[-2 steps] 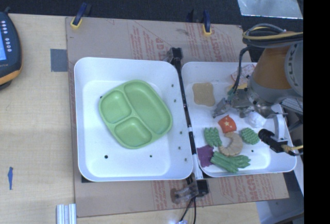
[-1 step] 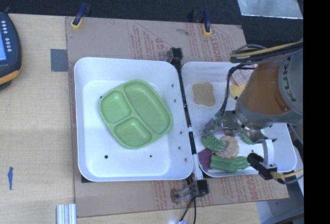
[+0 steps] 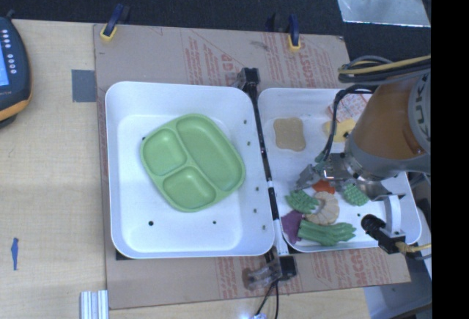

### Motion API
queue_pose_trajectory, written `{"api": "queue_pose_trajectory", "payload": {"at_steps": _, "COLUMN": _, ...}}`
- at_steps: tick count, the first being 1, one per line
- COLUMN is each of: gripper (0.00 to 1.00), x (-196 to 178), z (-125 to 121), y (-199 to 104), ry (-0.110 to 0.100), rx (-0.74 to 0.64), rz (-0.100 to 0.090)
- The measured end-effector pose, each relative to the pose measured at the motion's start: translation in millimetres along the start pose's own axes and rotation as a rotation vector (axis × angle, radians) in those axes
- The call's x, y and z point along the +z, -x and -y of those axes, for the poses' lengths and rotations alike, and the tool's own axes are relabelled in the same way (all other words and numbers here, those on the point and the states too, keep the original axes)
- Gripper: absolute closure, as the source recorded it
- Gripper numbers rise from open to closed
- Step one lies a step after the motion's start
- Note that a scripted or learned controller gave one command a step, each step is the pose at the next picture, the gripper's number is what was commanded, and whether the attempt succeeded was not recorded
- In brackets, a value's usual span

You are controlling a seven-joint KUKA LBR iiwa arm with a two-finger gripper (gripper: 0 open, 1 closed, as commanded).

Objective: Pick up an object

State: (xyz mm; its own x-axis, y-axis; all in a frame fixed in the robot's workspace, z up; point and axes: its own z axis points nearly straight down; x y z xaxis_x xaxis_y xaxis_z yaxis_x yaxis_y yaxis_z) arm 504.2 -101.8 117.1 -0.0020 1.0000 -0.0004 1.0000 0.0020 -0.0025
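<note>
Nearest, at the front of the right bin (image 3: 297, 106): a long green toy (image 3: 326, 233) with a small purple piece (image 3: 291, 223) touching its left end. Just behind those, a round cream toy (image 3: 327, 209) and a green leafy one (image 3: 301, 200), all in one little pile. Nothing lifted yet; every toy down on the bin floor.

A bit further back, a small red piece (image 3: 322, 188) and another green bit (image 3: 355, 195). Right above these, the gripper (image 3: 326, 172), low over the pile, close to the red piece. Open or closed? Cannot tell from up here. No toy seen held in it, so no pick done so far.

Over in the left bin (image 3: 132, 226), one big green plate (image 3: 192, 161) with three parts, well apart from the arm.

Further back in the right bin, a flat tan piece like toast (image 3: 289, 134), alone, and a yellow thing (image 3: 344, 127) half hidden by the arm.

Still to do, most likely: close on one toy from the pile, then lift it clear.
</note>
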Motion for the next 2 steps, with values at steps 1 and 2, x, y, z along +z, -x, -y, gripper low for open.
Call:
{"api": "queue_pose_trajectory", "payload": {"at_steps": 1, "gripper": 0.0, "x": 26.4, "z": -19.3, "y": 9.2, "ry": 0.002, "rx": -0.002, "rz": 0.001}}
{"api": "queue_pose_trajectory", "payload": {"at_steps": 2, "gripper": 0.0, "x": 25.7, "z": -13.0, "y": -3.2, "ry": -0.004, "rx": -0.004, "rz": -0.001}}
